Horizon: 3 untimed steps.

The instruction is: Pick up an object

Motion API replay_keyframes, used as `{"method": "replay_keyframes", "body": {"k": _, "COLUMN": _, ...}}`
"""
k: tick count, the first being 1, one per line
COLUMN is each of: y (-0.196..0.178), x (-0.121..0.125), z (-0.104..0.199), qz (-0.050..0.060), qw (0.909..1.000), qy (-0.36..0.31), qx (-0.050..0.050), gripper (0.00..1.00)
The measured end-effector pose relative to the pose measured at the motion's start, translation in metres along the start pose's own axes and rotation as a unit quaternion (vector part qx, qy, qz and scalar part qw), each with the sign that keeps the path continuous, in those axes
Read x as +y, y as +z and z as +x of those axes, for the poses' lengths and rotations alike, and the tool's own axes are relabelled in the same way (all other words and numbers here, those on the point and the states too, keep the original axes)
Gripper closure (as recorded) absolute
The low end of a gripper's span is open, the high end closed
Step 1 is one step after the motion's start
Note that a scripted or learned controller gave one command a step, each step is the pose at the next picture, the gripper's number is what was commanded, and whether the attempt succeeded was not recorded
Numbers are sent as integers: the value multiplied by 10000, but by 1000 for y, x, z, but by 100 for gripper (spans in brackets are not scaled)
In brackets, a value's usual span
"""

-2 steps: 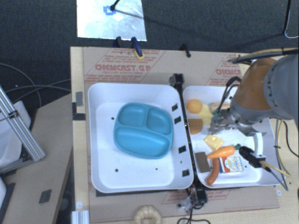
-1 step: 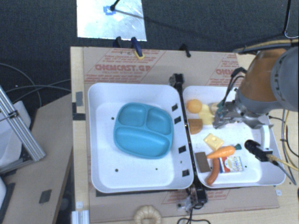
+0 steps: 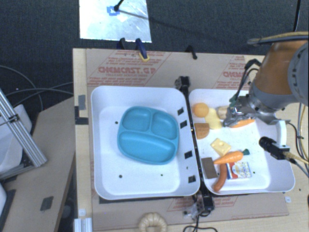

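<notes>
Landmark: right bin (image 3: pixel 277 178). Gripper (image 3: pixel 233 114) low over its upper middle, above orange piece (image 3: pixel 243 123); can't tell finger state. Orange ball (image 3: pixel 201 110) in bin's upper-left corner, pale yellow piece (image 3: pixel 214 120) just beside it. Cheese wedge (image 3: pixel 220 145) mid-bin. Carrot (image 3: pixel 228 157) below cheese, sausage (image 3: pixel 220 181) near bottom edge. Blue divided plate (image 3: pixel 147 134) in left bin (image 3: pixel 104 129), left of right bin.

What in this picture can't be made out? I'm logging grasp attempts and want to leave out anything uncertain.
- Gripper in the right bin: its fingers are too small and cluttered to tell open from shut, or whether they hold anything.
- Orange item beside the gripper: partly covered by it, so its identity is unclear.
- Small carton: print too small to read.
- Arm: cut off by the right edge.
</notes>
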<state>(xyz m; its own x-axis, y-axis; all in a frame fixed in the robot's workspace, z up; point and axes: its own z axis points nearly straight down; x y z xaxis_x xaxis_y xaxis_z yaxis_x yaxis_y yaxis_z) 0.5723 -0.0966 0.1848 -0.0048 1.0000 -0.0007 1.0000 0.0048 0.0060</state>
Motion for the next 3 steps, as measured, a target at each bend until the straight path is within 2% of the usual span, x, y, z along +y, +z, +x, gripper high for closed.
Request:
{"method": "replay_keyframes", "body": {"k": 1, "y": -43, "x": 2, "z": 0, "qz": -2, "qw": 10000, "qy": 1, "qx": -1, "gripper": 100}}
{"method": "replay_keyframes", "body": {"k": 2, "y": -32, "x": 13, "z": 55, "qz": 21, "qw": 10000, "qy": -23, "qx": 12, "gripper": 100}}
{"method": "replay_keyframes", "body": {"k": 3, "y": -44, "x": 23, "z": 114, "qz": 15, "qw": 10000, "qy": -28, "qx": 15, "gripper": 100}}
